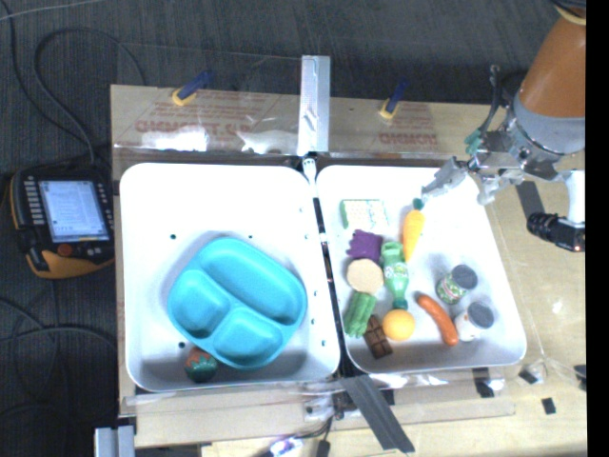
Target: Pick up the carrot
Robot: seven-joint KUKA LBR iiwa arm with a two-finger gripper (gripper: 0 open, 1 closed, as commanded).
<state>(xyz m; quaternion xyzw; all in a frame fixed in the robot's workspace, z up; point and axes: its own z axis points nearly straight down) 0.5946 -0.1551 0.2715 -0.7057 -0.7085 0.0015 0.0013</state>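
The carrot [411, 233] is yellow-orange with a small green top. It lies upright in the back half of the right bin [504, 284], between a green bottle [395, 274] and bare white floor. My gripper [462, 186] hangs over the right bin's back right corner, up and to the right of the carrot. It is apart from the carrot. Its two fingers are spread, with nothing between them. One fingertip [436, 181] points toward the carrot's green top.
The right bin also holds a white-green box [363, 213], purple grapes [363, 246], a bun [364, 275], a cucumber [360, 312], a chocolate piece [378, 337], an orange [400, 325], a red-orange sausage [438, 319] and two cans [461, 282]. A blue divided plate [238, 303] lies in the left bin.
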